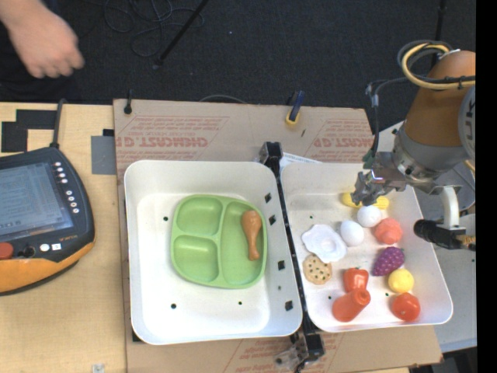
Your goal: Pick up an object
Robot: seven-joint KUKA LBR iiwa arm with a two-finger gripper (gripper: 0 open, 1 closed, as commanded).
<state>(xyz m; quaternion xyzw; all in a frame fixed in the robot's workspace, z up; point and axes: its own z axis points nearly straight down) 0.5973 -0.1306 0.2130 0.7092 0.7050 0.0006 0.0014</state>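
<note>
My gripper [368, 191] hangs over the far part of the right bin [443, 305], just above a small yellow item [350, 200] and a white ball [368, 214]. I cannot make out how its tips stand. Below it lie a white egg [352, 232], a pink fruit [389, 231], a fried egg [324, 242], a cookie [316, 269], purple grapes [387, 260], a lemon [401, 280], a red pepper [356, 278], an orange piece [345, 307] and a tomato [405, 307]. In the left bin [155, 317] a green divided plate [217, 241] holds a chicken drumstick [252, 233].
A black divider [283, 239] runs between the two bins. A teach pendant [39, 208] lies at the left on the bench. A person's hand [46, 45] hovers at the top left. The arm's body [435, 123] stands at the right edge of the right bin.
</note>
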